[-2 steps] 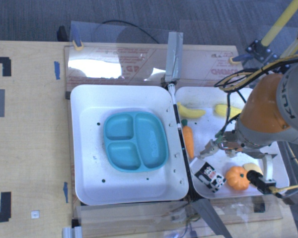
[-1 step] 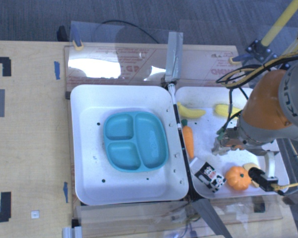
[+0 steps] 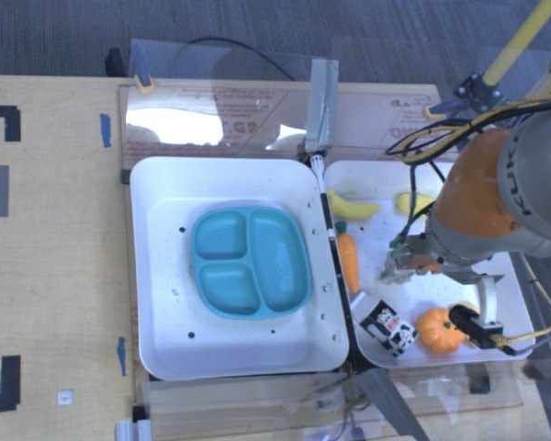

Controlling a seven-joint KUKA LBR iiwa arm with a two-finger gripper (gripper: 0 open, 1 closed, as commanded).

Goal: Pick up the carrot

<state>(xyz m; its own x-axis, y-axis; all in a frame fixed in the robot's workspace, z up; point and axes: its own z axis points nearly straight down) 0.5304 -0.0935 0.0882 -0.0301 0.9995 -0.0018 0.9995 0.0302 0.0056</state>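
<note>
Carrot first: your orange carrot with its green top (image 3: pixel 348 259) lies in the right-hand shallow white bin (image 3: pixel 496 355), lengthwise along that bin's left wall, its green end pointing away from the near edge. Take that carrot as your landmark. Just beyond its green end lies a yellow banana (image 3: pixel 354 208). To its right, apart from it and not touching, you see the hand (image 3: pixel 406 263) of the grey arm with the orange band (image 3: pixel 473 196); the wrist above hides the fingertips, so you cannot tell how far the hand is open or whether it has hold of anything. Nearer the camera than the carrot, and slightly right, sits a small black-and-white toy cow (image 3: pixel 387 326), and further right of that a round orange pumpkin-shaped toy (image 3: pixel 438 330). On the carrot's left, across the wall, the left white bin (image 3: pixel 156 265) holds a light-blue three-compartment plastic plate (image 3: pixel 252 262). Both bins rest on the pale wooden worktop (image 3: pixel 50 265).
</note>
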